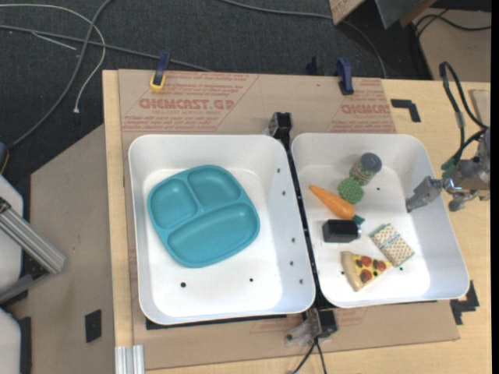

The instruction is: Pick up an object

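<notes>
Reaching in over the right bin [425,287], the gripper [425,194], whose state I cannot tell, should centre above the carrot [333,202] lying mid-bin, clear of the black block [341,230].

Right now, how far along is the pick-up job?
Nothing looks picked yet. The carrot, black block, pizza slice, patterned packet, green ball and grey can all lie in the right bin. The pincer sits at that bin's right rim, nothing visible between its fingers. Left to do: reach, grasp, lift.
</notes>
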{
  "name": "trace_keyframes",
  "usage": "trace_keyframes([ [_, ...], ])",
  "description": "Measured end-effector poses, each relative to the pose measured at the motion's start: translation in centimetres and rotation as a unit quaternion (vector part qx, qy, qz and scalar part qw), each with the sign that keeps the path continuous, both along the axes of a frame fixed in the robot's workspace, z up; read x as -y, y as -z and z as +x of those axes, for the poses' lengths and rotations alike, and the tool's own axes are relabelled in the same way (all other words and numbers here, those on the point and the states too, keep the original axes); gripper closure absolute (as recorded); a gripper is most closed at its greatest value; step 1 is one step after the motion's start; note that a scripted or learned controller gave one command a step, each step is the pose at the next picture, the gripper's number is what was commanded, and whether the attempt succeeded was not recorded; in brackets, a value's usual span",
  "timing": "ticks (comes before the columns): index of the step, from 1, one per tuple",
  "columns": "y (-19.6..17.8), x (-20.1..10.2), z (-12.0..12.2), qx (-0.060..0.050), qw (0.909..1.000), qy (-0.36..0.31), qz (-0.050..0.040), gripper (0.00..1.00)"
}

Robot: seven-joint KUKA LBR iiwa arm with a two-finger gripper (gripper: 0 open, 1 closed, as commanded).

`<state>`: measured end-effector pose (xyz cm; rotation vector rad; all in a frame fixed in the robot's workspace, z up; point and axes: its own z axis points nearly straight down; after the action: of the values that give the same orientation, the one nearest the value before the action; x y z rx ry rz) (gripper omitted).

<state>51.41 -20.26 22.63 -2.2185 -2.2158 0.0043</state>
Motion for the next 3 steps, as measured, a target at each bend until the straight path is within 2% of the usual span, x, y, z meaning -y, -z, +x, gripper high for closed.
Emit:
trace_keyframes([
  [1, -0.3, 0.0, 0.2, 0.003, 1.0, -0.001, -0.0008, 0.0],
  [3, 10.1, 0.4, 1.5, 0.0, 1.0, 0.0, 0.0004, 0.0],
])
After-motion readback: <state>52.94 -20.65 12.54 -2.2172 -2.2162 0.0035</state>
